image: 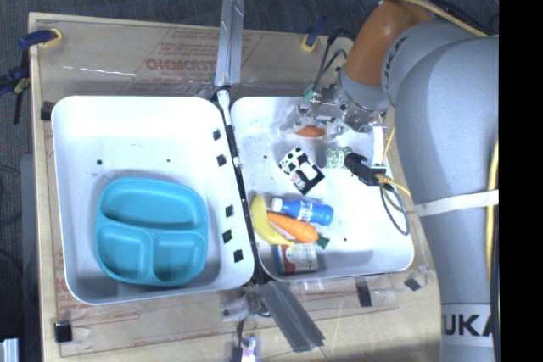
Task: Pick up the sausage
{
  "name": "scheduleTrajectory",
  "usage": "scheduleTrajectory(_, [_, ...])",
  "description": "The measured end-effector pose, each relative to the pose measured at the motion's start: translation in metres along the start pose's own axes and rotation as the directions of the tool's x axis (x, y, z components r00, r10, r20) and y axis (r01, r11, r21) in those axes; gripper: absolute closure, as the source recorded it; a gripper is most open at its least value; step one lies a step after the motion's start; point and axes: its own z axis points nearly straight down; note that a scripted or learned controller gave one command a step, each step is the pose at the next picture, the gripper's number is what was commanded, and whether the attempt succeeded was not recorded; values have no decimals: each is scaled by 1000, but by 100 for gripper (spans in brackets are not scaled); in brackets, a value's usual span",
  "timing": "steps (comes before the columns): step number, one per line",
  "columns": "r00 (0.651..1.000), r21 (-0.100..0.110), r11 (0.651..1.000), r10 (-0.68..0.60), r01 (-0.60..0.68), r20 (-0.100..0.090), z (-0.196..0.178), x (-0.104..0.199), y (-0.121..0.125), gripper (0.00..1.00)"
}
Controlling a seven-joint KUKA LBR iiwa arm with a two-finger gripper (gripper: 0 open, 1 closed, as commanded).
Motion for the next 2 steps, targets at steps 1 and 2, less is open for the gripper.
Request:
scheduleTrajectory(1, [1000,0,1000,0,0,0,0,0,0,0])
scheduleTrajectory(2, [1000,0,1000,0,0,0,0,0,0,0])
